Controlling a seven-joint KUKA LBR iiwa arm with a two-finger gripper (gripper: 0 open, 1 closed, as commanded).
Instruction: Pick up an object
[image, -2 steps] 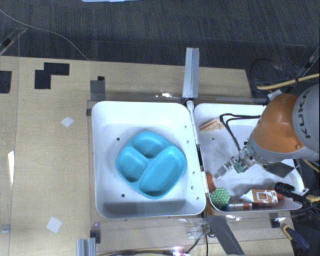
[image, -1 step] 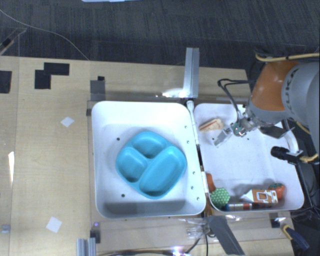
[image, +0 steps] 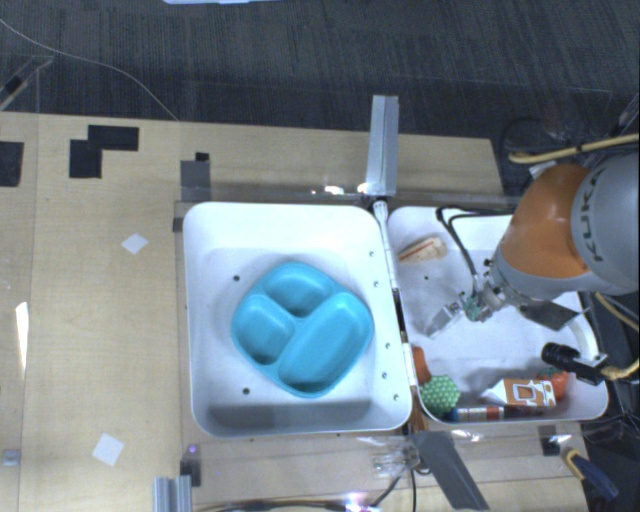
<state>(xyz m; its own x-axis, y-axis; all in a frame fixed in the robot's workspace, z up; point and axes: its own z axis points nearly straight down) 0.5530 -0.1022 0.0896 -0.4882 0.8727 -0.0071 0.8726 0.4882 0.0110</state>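
Hovering in the right bin (image: 600, 405), fingers (image: 452, 312) (spread unclear) sit above the green ball (image: 439, 390).

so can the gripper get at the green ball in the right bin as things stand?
Probably yes. The gripper hangs over the middle of the right bin, and the green ball sits apart from it near the bin's front left corner with nothing lying on top. The bin wall close beside the ball may crowd the approach.
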